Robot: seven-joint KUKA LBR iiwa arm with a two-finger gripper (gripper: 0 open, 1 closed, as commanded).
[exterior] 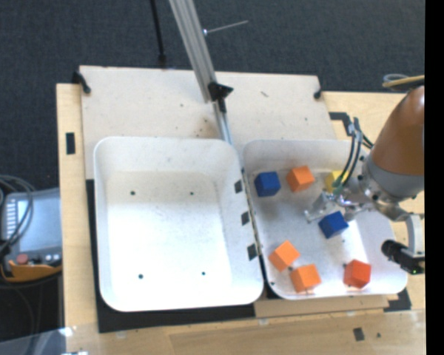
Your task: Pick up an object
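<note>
The right bin [281, 154] holds several cubes. A blue cube [266, 184] and an orange cube [301, 177] lie near its back. Two orange cubes [285, 255] [305, 277] and a red cube [357, 274] lie near its front. A second blue cube [333, 224] sits mid-bin, right under my gripper [327, 207], which reaches in from the right and hangs low over it. A yellow piece [331, 177] shows partly behind the gripper. Whether the blue cube is gripped is hidden by the wrist.
The left bin [103, 198] stands beside the right one. A slanted aluminium post [196, 46] rises behind the bins. The arm's orange band [403, 135] and cables overhang the right bin's far right side.
</note>
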